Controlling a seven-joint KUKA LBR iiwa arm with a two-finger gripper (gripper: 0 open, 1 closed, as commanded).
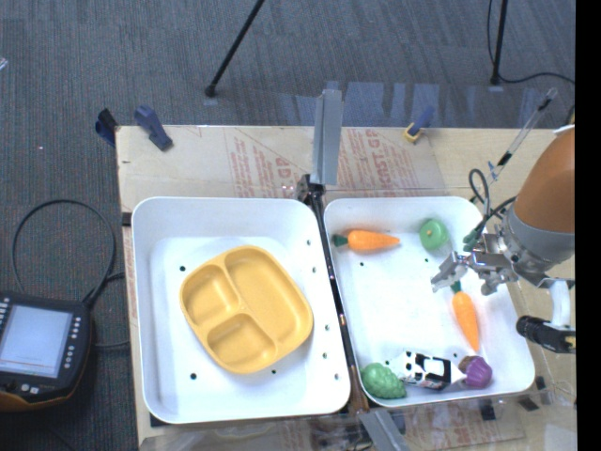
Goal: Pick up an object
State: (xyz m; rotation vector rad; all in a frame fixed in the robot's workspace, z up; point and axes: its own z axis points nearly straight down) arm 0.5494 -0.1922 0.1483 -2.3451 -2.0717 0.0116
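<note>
Carrot (466,319), tapered smooth orange plastic, just below end effector (472,272), R bin.

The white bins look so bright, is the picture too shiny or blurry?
In the camera view the bins are bright but even, without hard glare; the yellow plate casts a soft shadow; the carrots look sharp, while the gripper is a little smeared.

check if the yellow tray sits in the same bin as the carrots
No, the yellow tray lies in the left bin; both carrots lie in the right.
</note>
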